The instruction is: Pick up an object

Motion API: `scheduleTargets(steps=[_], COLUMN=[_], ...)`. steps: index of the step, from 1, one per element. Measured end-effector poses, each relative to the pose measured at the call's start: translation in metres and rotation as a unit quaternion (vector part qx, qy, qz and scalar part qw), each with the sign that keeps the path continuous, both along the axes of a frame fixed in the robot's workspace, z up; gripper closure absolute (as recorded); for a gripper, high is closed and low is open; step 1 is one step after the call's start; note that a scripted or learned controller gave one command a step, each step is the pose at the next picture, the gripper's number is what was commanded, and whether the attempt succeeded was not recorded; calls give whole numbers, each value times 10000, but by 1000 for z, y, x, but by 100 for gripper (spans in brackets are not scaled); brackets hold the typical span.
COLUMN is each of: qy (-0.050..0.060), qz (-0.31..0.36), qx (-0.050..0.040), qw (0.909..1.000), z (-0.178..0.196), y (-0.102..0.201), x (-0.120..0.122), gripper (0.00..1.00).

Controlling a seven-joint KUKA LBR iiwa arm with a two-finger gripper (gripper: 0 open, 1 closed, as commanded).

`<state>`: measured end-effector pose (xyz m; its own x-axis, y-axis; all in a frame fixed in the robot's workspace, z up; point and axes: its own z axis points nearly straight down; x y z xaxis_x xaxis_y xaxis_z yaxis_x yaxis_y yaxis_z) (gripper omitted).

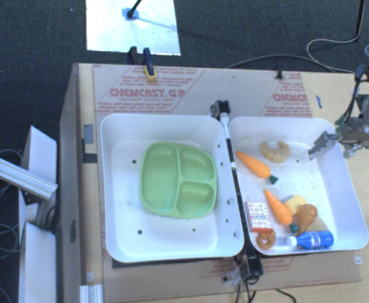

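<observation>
Hovering over the shallow white right bin's [352, 197] far rim, the grey pincer [320, 145] nears the tan toy croissant [276, 150]; finger state can't be told.

One fixed camera looks down at a slant on the desk [172, 84], taking in both white bins [124, 232] from moderately far

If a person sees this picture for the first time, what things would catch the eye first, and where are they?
The pale green divided plate stands out most, lying alone in the left bin. Next come the bright toy foods in the right bin: two carrots, a croissant near the far side, and a blue bottle at the near edge. The tool reaches in over that bin's far right rim.
</observation>
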<state>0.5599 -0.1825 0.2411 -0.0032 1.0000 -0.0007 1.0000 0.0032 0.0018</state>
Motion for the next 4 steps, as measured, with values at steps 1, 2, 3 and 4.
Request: scheduleTargets(steps=[1,2,3,4], qy=[24,8,-8,-21], qz=[-1,-7,-4,11], qx=[11,5,5,8], qw=[10000,10000,10000,10000], z=[-139,-157,-146,-55], y=[75,80,80,136], x=[-20,-64,-63,31], gripper=[0,0,100,100])
